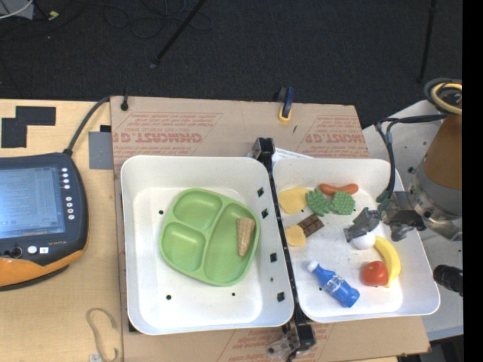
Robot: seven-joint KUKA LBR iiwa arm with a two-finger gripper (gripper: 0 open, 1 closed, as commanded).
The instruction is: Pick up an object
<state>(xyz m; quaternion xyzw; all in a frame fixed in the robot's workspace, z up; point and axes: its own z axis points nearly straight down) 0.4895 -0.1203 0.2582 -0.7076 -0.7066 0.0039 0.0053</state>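
- Blue bottle (pixel 334 283) lay near the right bin's (pixel 423 306) front, long axis slanting.
- Tomato (pixel 374 273) and banana (pixel 389 256) sat just under the gripper (pixel 367 225).
- Gripper hovered low at the bin's right side; grasp state unclear, cannot tell.
- Green plate (pixel 189 243) lay in the left bin.

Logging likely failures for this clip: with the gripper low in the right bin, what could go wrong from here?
1. The gripper sits over a small white object with the banana and tomato close by; closing could nudge or catch a neighbour.
2. It works near the right bin wall, so a shoved item could jam there.
3. The white object looks rounded and might slip out.
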